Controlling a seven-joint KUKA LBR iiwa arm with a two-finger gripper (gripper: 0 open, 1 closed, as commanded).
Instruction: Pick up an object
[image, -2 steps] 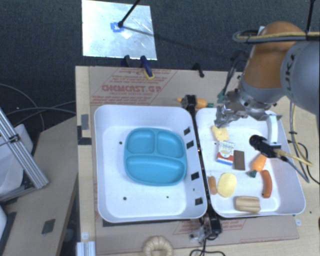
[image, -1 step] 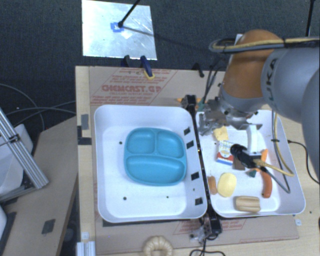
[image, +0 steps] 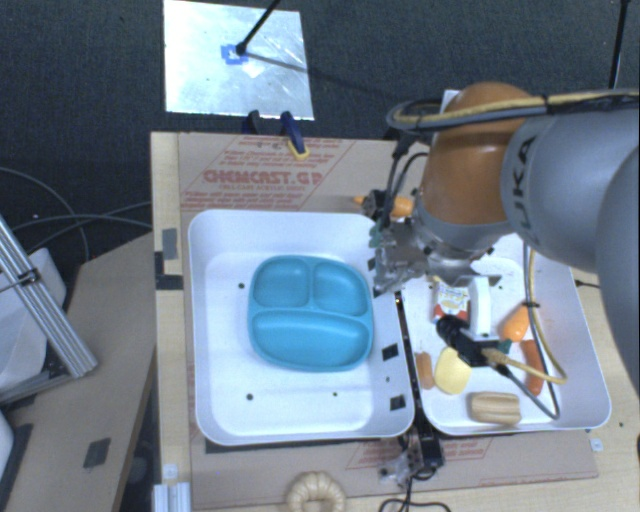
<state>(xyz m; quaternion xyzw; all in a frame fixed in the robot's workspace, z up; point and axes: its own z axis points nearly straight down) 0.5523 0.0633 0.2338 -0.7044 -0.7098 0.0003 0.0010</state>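
pincer (image: 392, 266) hangs under the grey wrist, right above the shared wall where the two white bins meet, toward the far end. the wrist hides it, so i cannot tell whether it is open or closed, and nothing shows in its hold.

left bin (image: 215, 330) has a blue divided plate (image: 310, 312) lying flat near its middle. right bin (image: 590, 400) has a scatter of small things: a white carton (image: 481, 303) beside a red-labelled packet (image: 452, 297), a short orange carrot (image: 515, 322), a longer orange stick (image: 533, 365), a small sausage (image: 425, 369) by the shared wall, a yellow lemon (image: 452, 373) just beside it, and a tan bread roll (image: 494, 407) at the near edge.

packet and carton lie nearest the pincer, just toward the near side and the view's right of it. the roll lies farthest. the plate's right rim is just beside the pincer, across the wall.
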